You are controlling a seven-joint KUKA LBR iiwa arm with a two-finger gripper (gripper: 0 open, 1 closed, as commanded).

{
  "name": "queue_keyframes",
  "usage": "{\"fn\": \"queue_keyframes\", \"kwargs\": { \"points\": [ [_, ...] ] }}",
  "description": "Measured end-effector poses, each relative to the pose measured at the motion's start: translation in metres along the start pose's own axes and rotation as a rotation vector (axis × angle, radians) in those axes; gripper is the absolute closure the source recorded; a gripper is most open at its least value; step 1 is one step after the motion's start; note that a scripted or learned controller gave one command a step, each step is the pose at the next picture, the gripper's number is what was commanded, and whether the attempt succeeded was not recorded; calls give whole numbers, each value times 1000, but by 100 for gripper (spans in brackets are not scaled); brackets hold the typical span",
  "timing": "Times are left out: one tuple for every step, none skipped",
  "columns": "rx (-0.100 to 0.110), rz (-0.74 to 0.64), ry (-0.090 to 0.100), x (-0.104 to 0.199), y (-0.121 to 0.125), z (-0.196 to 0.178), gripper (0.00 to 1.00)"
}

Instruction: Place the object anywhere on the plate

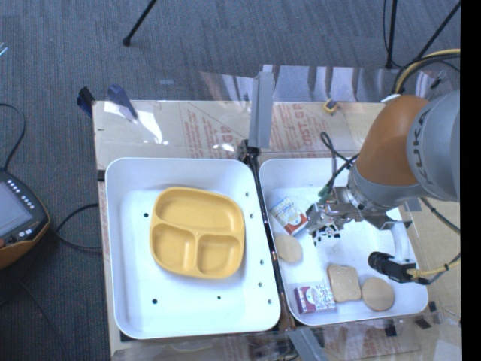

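Observation:
A yellow plate (198, 230) with three compartments lies in the left bin (128, 201), with nothing on it. My gripper (323, 226) hangs over the middle of the right bin (301, 173). It is just right of a small white and red packet (288, 214) and above and right of a round tan cookie (288, 248). I see nothing held at its tip.
The right bin also holds a slice of toast (344, 282), a second round tan piece (378, 294) and a small maroon box (314, 298) along its near side. A grey post (261, 119) stands behind the wall between the bins.

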State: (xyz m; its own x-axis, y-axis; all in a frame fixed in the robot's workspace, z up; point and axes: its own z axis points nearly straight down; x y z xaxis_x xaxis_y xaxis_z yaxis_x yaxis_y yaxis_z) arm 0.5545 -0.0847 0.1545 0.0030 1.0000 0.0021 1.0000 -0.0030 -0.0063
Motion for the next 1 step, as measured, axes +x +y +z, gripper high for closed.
{"fn": "queue_keyframes", "kwargs": {
  "points": [
    [-2,-6,-1,61,25,-31,100]
  ]
}}
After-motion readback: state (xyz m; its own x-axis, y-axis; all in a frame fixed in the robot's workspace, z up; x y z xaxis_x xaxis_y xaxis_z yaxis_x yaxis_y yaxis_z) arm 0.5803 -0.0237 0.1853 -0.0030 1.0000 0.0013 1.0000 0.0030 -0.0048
